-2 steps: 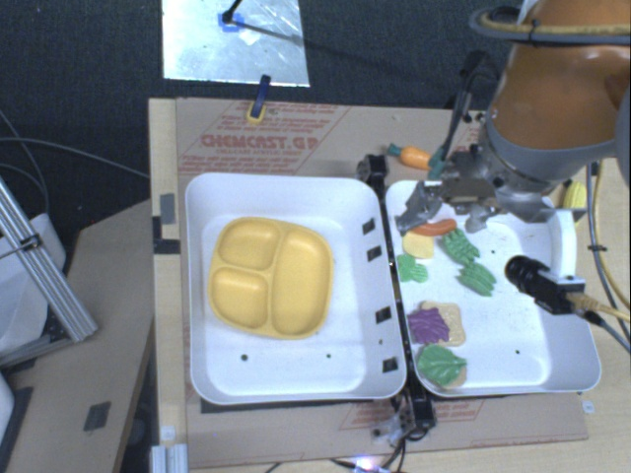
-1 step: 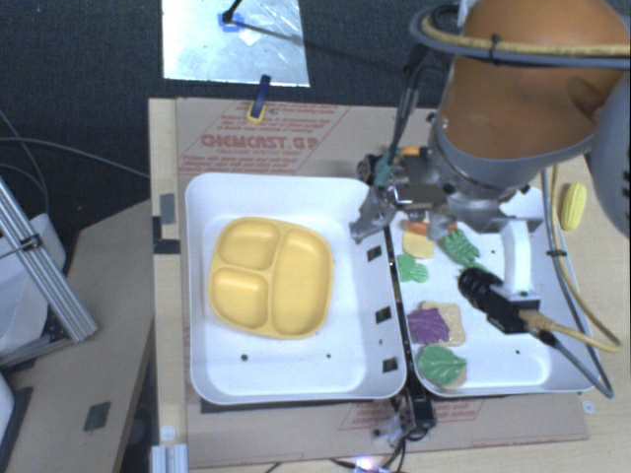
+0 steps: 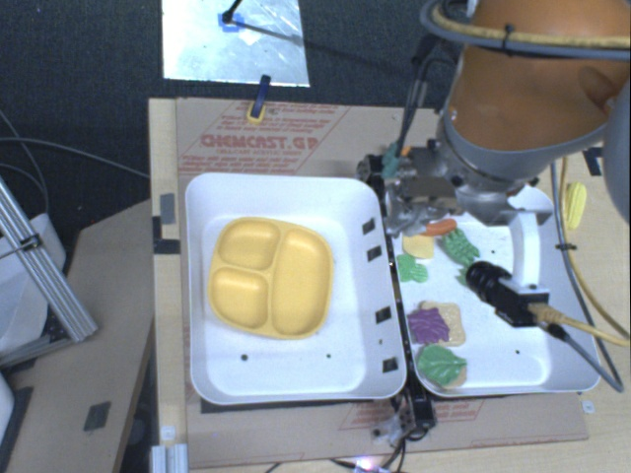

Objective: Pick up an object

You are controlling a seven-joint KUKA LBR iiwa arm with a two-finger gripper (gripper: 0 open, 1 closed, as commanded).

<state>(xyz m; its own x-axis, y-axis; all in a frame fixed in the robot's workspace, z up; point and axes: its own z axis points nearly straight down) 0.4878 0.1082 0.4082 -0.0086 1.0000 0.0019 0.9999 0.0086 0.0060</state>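
Note:
My gripper (image 3: 418, 213) hangs low over the far left corner of the right bin (image 3: 552, 368), under the large orange band of the arm. Just beside it lie an orange piece (image 3: 441, 229), a pale yellow piece (image 3: 419, 247) and a dark green ridged piece (image 3: 459, 247). A small green leaf (image 3: 411, 270) lies by the bin's left wall. Nearer the front sit a purple piece (image 3: 427, 324) on a tan cracker (image 3: 452, 321), and a green leaf (image 3: 442, 365). I see nothing held by the gripper.
The left bin (image 3: 212, 363) holds a yellow divided plate (image 3: 271, 276). The wall between the two bins (image 3: 394, 294) runs close to the gripper. A shiny sheet (image 3: 237, 28) lies beyond the bench, and a metal frame (image 3: 39, 274) stands at the left.

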